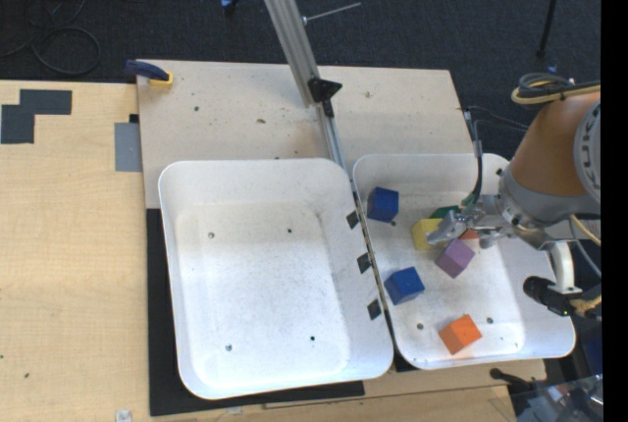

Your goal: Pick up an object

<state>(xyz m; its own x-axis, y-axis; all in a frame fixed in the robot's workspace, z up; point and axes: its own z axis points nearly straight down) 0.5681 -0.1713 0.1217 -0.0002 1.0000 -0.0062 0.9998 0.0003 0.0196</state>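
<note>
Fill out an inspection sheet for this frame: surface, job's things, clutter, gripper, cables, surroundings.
Surface: wooden bench bearing two white bins, left bin and right bin, side by side.
Job's things: in the right bin, two blue cubes, a yellow block, a purple cube and an orange cube.
Clutter: a blue-and-yellow clamp at the bench's far left corner.
Gripper: gripper low over the right bin, beside the yellow block and purple cube; finger state not readable.
Cables: loose cables on the dark floor behind the bench.
Surroundings: slanted metal rail; pale wooden table at left.
</note>
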